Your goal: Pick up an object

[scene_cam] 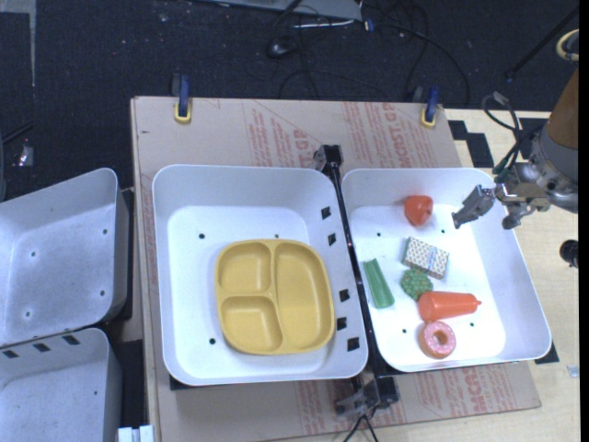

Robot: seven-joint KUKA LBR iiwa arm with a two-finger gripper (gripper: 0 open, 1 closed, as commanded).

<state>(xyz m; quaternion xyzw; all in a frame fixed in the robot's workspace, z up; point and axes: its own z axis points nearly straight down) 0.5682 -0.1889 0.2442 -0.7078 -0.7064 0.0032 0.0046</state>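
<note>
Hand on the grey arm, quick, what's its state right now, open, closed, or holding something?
Hand: open, holding nothing, above the right white bin near its right rim.

Robotics lab: plywood bench (230, 136) with board held by yellow clamps (183, 109), two white bins (175, 191) side by side, loose cables (433, 49) on dark speckled floor, grey robot arm (561, 145) at right

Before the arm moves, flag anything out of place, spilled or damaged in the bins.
Nothing stands out. The yellow divided plate lies flat in the left bin; the toy carrot, doughnut and broccoli sit loose in the right bin, unspilled.
</note>
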